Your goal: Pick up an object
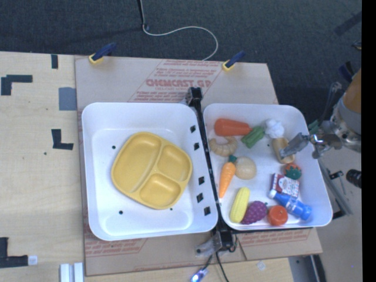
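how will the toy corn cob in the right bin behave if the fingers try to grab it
The toy corn cob looks like hard moulded plastic, so probably stiff and light. Its rounded, glossy body may slip or roll between the fingers. It lies against the purple grapes, near the carrot, so a push would likely shift them too.

A pale wooden bench [35, 175] with black angular marks across its top carries a brown cardboard sheet printed with red lettering [176, 82], pinned at its far edge by two clamps with yellow and blue handles [102, 53] [233, 59]. On the cardboard sit two shallow white plastic bins side by side, the left bin [94, 169] touching the right bin [296, 115] along a black strip of clips [202, 157].
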`<state>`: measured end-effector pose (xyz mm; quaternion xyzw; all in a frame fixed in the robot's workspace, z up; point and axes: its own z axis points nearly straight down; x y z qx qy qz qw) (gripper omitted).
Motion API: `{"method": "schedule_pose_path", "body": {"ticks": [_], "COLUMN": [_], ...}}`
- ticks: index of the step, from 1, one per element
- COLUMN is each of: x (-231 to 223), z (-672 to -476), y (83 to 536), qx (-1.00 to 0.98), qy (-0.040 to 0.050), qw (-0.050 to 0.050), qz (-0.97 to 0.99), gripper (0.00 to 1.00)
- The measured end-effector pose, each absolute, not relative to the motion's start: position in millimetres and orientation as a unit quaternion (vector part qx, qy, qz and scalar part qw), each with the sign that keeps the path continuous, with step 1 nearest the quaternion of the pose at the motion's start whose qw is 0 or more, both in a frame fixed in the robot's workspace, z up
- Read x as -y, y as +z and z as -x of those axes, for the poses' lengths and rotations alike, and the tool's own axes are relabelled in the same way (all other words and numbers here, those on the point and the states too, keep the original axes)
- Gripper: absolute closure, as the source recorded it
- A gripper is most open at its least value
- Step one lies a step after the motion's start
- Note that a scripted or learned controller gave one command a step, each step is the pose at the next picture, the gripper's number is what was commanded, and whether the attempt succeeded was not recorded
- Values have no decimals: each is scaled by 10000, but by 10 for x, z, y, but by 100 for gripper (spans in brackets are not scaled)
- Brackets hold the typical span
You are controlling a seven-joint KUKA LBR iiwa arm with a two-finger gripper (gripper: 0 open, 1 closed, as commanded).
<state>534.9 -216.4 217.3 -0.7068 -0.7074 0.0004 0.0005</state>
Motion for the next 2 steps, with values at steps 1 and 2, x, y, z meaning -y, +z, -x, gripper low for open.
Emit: {"method": "schedule_pose_path", "body": {"ticks": [1,2], "x": [1688,502], "z": [-4981,-4838], "y": [1114,1876], "qx": [7076,7117], "qy": [26,-23], "qw": [72,10], "qz": [7066,7025], "gripper": [0,0]}}
